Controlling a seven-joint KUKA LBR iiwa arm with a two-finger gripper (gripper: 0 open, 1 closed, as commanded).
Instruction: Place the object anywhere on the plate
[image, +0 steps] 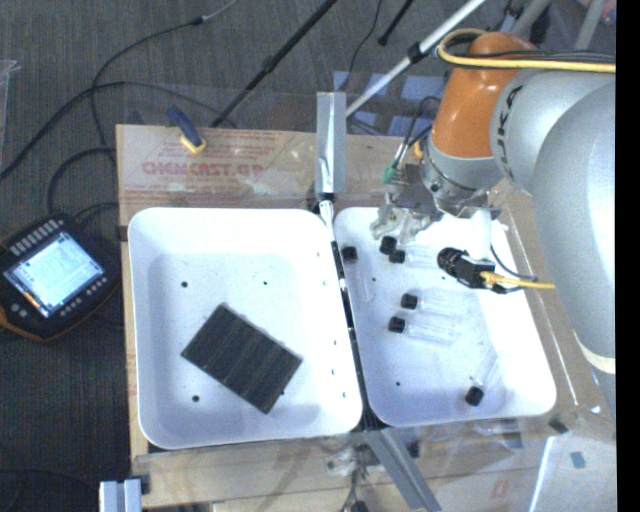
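A dark ribbed rectangular plate (241, 357) lies flat and turned at an angle in the left bin (160, 250). Several small clear vials with black caps lie in the right bin (520, 400): one (400, 324) near the middle, another (409, 300) just above it, one (474, 395) at the front right, and a black-capped one (349, 253) by the divider. My gripper (394, 242) hangs low over the back left of the right bin, above the vials. No object is seen in it.
A black and yellow cable fitting (466, 268) hangs off the wrist over the right bin's back. A metal post (329, 150) stands behind the divider between the bins. A handheld control pendant (52, 272) lies on the floor to the left.
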